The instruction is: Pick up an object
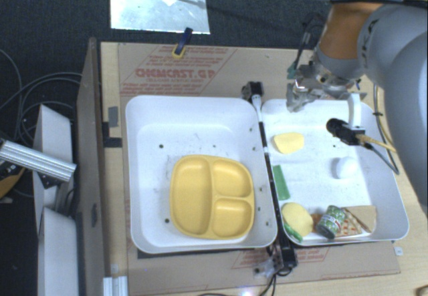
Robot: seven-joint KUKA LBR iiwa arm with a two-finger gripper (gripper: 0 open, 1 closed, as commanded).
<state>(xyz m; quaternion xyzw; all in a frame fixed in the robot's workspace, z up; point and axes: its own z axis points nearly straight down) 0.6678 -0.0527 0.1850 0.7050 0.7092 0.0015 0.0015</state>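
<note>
The arm (374, 27) reaches in from the right and hangs over the far end of the right bin (391, 218); its gripper (299, 97) sits above the bin's back left corner, close to the divider between the two bins; whether it is released or clenched cannot be told from this slant, and nothing shows in it.

The candidates for picking lie in the right bin; a pale yellow piece (288, 142) rests nearest the gripper, just in front of it; a small white lump (344, 167) lies to its right, apart; a green strip (281, 182) lies along the divider wall; at the near end a lemon (298, 218), a small can (329, 223) and a pizza slice (352, 220) are crowded together, the can touching the slice. The left bin (144, 154) holds a yellow divided tray (212, 195), large and flat, likely a poor fit for two fingers.

The gripper's place suggests that no grasp is yet made; the yellow piece seems the likeliest target, being closest and standing clear of its neighbours; the crowded trio would risk a bump or a double catch; the strip against the wall leaves little room for a finger.
</note>
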